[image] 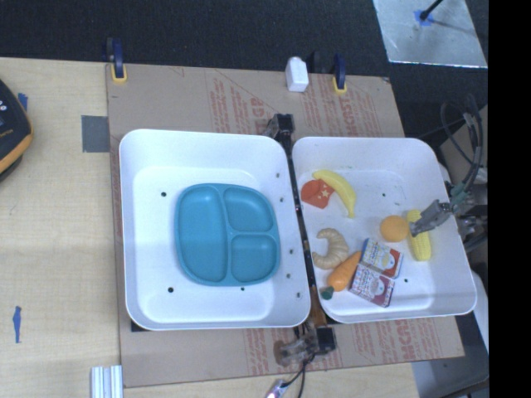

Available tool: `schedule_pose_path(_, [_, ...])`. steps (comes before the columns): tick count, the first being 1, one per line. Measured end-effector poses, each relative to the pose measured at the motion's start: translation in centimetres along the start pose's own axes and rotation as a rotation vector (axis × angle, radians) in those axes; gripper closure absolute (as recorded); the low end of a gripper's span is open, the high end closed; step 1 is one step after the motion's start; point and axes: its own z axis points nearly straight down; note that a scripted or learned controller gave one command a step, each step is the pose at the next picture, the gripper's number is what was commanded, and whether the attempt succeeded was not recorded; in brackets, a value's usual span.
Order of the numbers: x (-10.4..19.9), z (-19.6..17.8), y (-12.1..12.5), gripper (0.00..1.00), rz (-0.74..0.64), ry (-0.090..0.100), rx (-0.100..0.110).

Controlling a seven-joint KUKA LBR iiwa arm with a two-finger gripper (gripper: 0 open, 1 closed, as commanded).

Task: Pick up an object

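Now we are reaching in at the right bin's (365,152) far right edge, our gripper (428,218) hovering just beside the small round orange fruit (395,228), which is lying immediately to its left; whether anything is gripped, we cannot tell.

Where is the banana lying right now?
The banana lies in the right bin, in its upper-left part, right beside the red piece and above the croissant.
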Motion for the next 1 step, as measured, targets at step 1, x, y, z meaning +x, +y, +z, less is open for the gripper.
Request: schedule_pose_path(1, [8.28, 15.25, -0.55, 0.00, -0.003, 0.000, -0.004])
